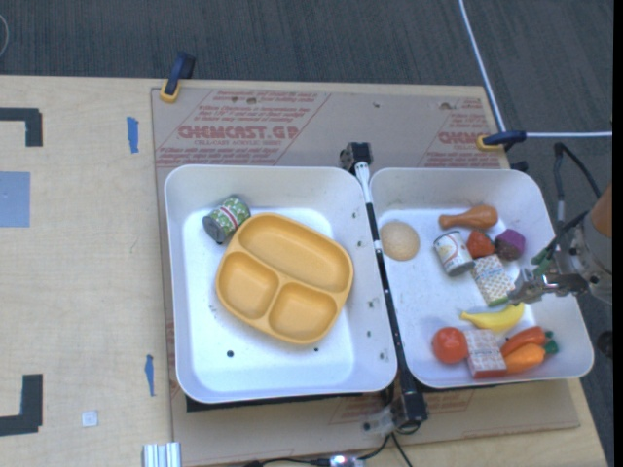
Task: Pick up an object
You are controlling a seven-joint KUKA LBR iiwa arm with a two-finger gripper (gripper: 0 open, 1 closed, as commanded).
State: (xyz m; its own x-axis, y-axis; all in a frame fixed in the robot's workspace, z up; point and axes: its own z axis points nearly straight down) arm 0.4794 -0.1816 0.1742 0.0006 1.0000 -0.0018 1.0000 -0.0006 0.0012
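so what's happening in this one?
Pick attempt under way. The end effector sits low over the right bin, just above the banana, among the toy food. Nothing is visibly held. In the left bin lie the yellow divided plate and a small can.

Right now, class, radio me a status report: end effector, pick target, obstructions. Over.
End effector low over right bin, nothing gripped. Banana just below it. Patterned box and carrot crowd close.
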